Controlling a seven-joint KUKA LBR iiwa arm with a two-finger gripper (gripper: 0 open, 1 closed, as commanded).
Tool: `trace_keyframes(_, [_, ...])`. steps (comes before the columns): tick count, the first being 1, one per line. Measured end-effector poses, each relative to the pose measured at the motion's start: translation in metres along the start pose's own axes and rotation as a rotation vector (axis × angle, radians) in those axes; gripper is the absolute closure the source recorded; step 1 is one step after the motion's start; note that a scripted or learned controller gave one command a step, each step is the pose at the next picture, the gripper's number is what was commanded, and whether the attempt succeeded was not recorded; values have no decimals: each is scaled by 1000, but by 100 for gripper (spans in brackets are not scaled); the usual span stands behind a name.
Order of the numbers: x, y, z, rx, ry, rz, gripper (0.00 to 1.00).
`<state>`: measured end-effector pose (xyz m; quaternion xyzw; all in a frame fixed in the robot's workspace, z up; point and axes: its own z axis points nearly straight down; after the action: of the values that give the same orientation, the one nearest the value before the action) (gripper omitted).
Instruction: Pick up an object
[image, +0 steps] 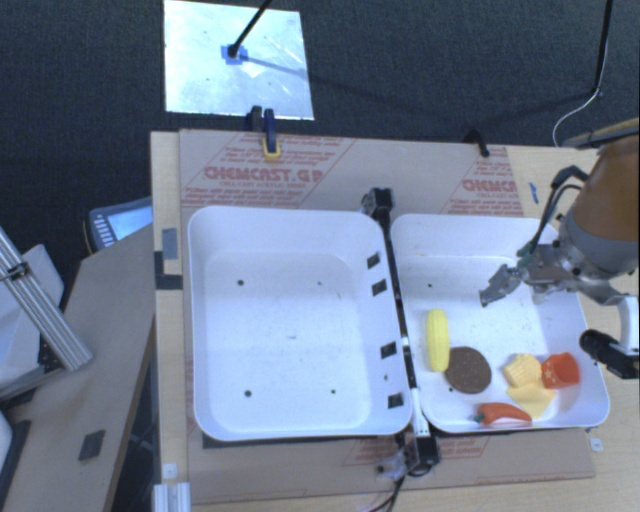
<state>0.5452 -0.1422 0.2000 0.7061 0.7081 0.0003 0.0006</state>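
Gripper (497, 287) hangs over the right bin (470, 232), fingers pointing left; can't tell if open or closed, nothing seen between them. Objs all lie below it, toward bin's near edge: banana (437, 339) just below-left, brown disc (467, 369) beside that, yellow pieces (527, 381) and red piece (560, 370) below-right, carrot (503, 413) farthest. Left bin (290, 225) sits well to its left.

Single fixed camera mounted above the worktop (330, 160), angled downward, framing both bins (290, 235) at moderate range.
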Motion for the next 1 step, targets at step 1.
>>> trace_keyframes(1, [0, 1, -11, -3, 0, -2, 100])
